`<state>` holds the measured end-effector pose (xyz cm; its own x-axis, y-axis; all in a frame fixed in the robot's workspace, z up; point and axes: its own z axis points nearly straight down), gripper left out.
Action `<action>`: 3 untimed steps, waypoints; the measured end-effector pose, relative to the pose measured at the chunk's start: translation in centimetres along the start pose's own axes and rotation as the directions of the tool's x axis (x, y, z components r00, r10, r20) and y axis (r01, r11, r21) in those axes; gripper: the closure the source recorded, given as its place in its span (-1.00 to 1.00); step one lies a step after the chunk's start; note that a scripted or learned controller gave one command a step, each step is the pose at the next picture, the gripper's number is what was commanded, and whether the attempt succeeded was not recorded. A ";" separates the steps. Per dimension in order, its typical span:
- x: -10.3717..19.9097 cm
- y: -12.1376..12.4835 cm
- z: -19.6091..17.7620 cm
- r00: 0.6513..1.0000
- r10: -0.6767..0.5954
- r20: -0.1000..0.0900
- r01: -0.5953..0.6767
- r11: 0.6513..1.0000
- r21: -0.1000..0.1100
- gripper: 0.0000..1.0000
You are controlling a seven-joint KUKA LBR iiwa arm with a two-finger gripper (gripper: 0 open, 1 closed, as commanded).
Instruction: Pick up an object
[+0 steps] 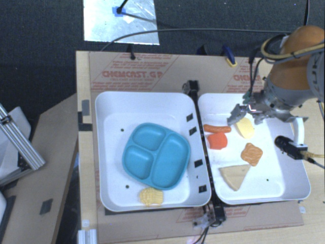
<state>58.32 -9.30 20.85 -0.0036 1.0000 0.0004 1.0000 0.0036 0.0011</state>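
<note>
You see the gripper [247,113] low over the right bin [294,187], near its back left part. It reaches in from the right under the grey arm with the orange band [299,42]. Its two grey fingers [236,114] stand apart, and between them lies the top of a pale yellow piece [246,128]. The fingers are on both sides of this piece, but it rests on the bin floor, so you cannot say it is held.

Just to the left of the yellow piece lies a small orange sausage [217,129], and directly in front of it a red-orange piece [218,142], touching or almost touching it. In front of the gripper, further to the right, there is a brown-orange lump [252,153]. Nearer to the front wall lies a tan wedge [233,176].

In the left bin [109,151] you find a blue divided plate [155,155] in the middle. A yellow knobbly object [151,196] lies just in front of the plate, near the front wall.
</note>
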 end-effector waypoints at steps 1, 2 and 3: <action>-0.7 0.7 5.1 1.000 0.002 0.001 -0.002 1.000 0.003 -1.00; -1.1 1.3 10.8 1.000 0.004 -0.001 -0.004 1.000 -0.004 -1.00; -0.9 1.9 11.5 1.000 0.001 -0.004 -0.001 1.000 -0.011 -1.00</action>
<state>60.23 -10.20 9.31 -0.0023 1.0000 0.0047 0.9999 0.0022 0.0121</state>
